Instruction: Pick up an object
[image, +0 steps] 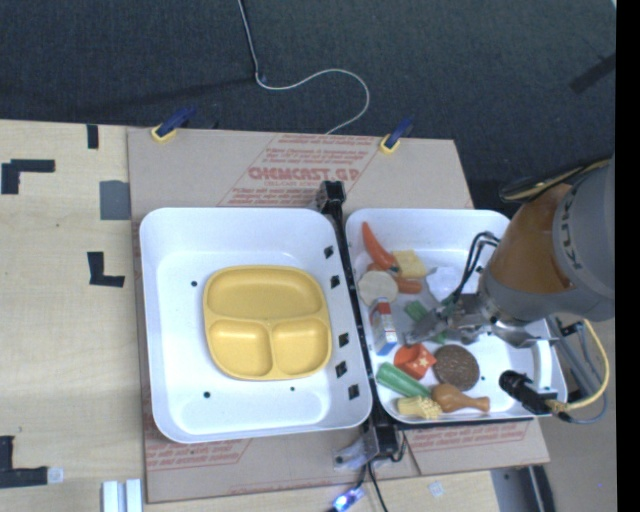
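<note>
Nearest, a drumstick (462, 401) and brown disc (456, 365) crowd the right bin (470, 218). Just above the disc the gripper (447, 318) hovers, fingers unreadable. Packed toys risk a glancing, empty grab. Beyond: 1 orange carrot (374, 245).

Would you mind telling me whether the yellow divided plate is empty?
Empty: the yellow divided plate shows three bare compartments in the left bin.

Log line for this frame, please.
tool low in right bin | amid toy food | yellow tray in left bin | no grasp seen
</note>
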